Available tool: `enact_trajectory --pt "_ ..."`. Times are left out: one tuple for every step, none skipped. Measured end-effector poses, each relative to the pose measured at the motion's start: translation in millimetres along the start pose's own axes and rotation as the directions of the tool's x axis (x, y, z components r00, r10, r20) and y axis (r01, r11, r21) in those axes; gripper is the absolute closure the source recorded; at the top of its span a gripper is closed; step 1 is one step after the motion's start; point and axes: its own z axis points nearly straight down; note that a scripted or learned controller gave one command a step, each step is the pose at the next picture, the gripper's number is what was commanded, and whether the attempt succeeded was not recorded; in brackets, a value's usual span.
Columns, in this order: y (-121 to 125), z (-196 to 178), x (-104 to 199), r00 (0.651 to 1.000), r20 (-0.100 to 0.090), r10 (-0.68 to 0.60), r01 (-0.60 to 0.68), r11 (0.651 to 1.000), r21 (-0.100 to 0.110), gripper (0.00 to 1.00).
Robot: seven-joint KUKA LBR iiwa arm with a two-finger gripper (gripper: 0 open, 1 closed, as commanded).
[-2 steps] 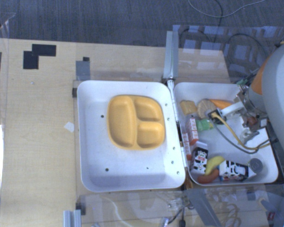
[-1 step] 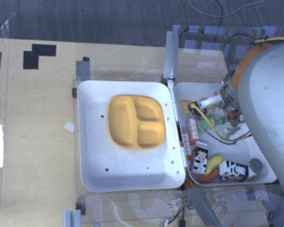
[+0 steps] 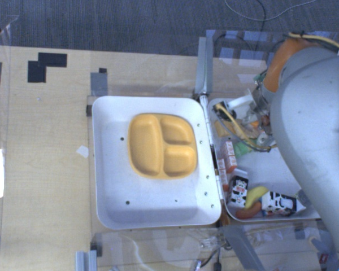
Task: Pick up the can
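bulky grey arm [image 3: 311,151] over right white bin [image 3: 237,212] | gripper [image 3: 254,114] low in clutter, grip state cannot tell | black-and-white printed can [image 3: 238,191] lying at bin's near edge, not lifted | pick pending

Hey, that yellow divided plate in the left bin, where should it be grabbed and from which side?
Pinch the rim on the right edge of the yellow plate, coming straight down. It lies flat and open side up in the left bin, too wide to span; the rim, or a ridge between compartments, probably is thin enough to close on.
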Motion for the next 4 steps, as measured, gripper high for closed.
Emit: enact_trajectory --pt "9 0 3 1.000 0.004 -0.001 0.001 1.000 0.002 0.00" --pt "53 -24 -5 1.000 -0.006 -0.021 0.021 1.000 -0.001 0.00" --pt "2 1 2 0.998 -0.006 -0.062 0.062 0.998 0.000 0.00" --pt "1 -11 4 0.997 -0.011 -0.070 0.070 0.998 -0.002 1.00"
